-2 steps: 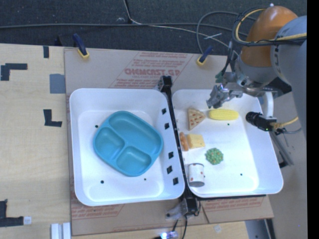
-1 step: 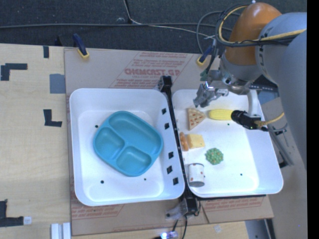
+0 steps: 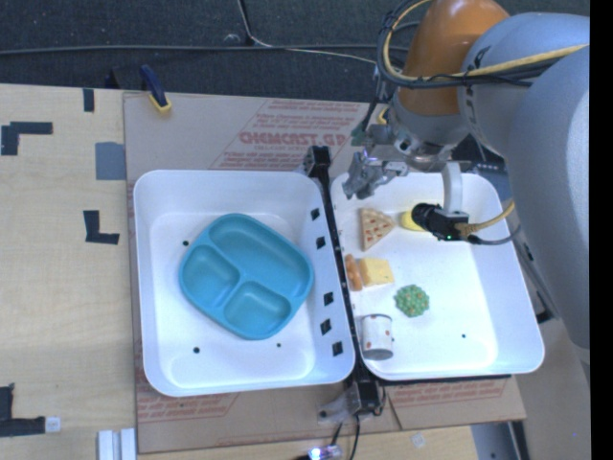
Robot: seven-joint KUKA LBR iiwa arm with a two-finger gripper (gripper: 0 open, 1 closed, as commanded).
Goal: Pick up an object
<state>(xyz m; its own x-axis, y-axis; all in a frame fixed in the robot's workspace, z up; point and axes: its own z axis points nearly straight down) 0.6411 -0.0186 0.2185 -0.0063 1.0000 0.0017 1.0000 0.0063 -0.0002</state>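
Observation:
In the right bin (image 3: 479,343) lie a pizza-slice toy (image 3: 374,226), a yellow cheese-like block with an orange piece (image 3: 369,272), a green broccoli-like clump (image 3: 412,300), a small white cup on its side (image 3: 376,335) and a yellow object (image 3: 414,219) partly hidden behind a black cable fitting. My gripper (image 3: 367,176) hangs over the bin's far left corner, just above and behind the pizza slice. Nothing shows between its fingers.
The left bin (image 3: 158,257) holds a blue divided plate (image 3: 246,274). A black divider (image 3: 329,257) runs between the bins. The large grey arm with its orange band (image 3: 450,27) fills the upper right and overhangs the right bin's far side.

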